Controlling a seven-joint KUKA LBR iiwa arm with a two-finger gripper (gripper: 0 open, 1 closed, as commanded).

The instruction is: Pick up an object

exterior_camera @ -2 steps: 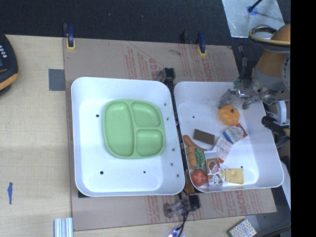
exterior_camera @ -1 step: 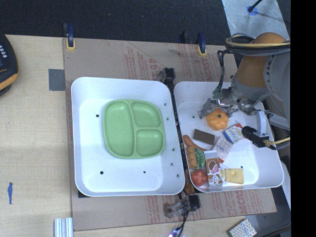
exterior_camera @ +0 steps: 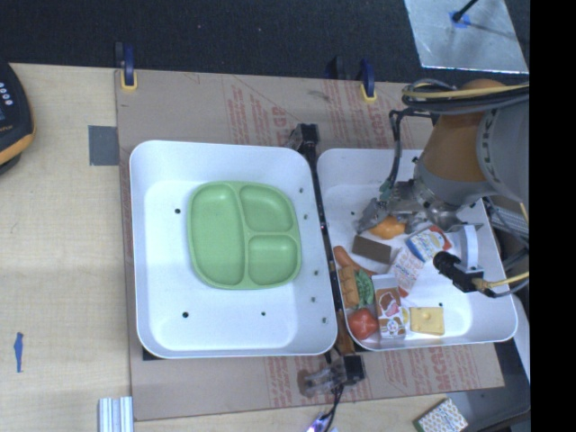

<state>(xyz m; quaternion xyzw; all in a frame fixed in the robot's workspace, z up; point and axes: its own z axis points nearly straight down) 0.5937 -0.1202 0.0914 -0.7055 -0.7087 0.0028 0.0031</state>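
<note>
You have wooden counter (exterior_camera: 63,268) with two shallow white plastic bins. Left bin (exterior_camera: 157,322) carries green three-part plate (exterior_camera: 244,234); right bin (exterior_camera: 346,174) crowded with small toy food. Grey arm (exterior_camera: 468,147) leans over right bin, pincer (exterior_camera: 389,214) low near orange piece (exterior_camera: 389,229); how far open, cannot tell. Orange piece looks light, stiff, smooth, may slip: take across narrow sides. Brown block (exterior_camera: 372,249) touches it, white carton (exterior_camera: 412,257) just beside. Yellow cheese (exterior_camera: 426,320) and red tomato (exterior_camera: 363,322) lie further off.
</note>
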